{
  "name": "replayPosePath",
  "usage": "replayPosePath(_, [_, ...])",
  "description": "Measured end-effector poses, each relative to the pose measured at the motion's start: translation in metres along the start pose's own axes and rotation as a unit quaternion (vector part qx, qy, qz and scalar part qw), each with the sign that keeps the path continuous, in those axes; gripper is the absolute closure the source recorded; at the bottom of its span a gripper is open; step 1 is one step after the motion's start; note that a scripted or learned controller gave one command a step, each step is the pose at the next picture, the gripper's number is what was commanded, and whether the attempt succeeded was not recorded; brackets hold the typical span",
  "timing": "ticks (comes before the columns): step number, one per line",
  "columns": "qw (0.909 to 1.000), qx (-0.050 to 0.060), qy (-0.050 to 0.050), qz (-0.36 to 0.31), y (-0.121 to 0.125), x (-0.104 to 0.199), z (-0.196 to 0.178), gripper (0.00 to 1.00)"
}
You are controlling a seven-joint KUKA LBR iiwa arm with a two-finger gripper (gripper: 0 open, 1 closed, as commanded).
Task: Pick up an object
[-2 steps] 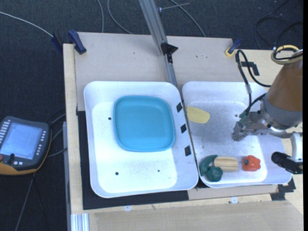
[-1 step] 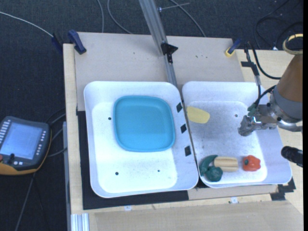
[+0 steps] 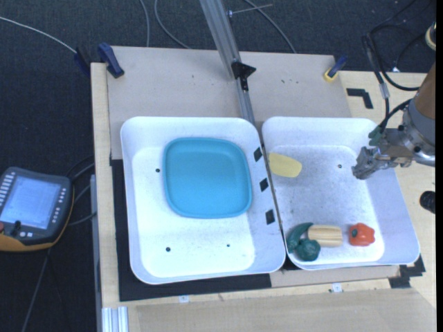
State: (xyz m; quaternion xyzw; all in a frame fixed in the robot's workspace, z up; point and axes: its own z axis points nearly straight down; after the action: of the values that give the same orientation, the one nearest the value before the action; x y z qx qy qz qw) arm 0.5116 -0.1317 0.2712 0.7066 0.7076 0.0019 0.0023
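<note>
1. Tool [image 3: 365, 166] hovering over right bin [image 3: 387, 133], near its right edge; grip state: cannot tell.
2. Yellow piece [image 3: 284, 164] lying by left wall.
3. Green item [image 3: 303, 241], wooden block [image 3: 325, 235], red pepper [image 3: 360, 234] crowding front edge.
4. Blue plate [image 3: 207, 177] sitting in left bin [image 3: 142, 185].

Arm reaches in from right, end effector [image 3: 365, 166] pointing down-left, nothing visible between fingers

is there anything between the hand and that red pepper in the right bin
Nothing visible stands between them. The hand sits over the right bin's far right side, and the red pepper lies nearer the front edge, with bare bin floor between. The tan block lies beside the pepper, away from that path.
</note>
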Motion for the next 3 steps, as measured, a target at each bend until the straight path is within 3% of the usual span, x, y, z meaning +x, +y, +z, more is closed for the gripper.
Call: replayPosePath(3, [1.0000, 0.003, 0.001, -0.001, -0.012, 0.164, 0.001, 1.00])
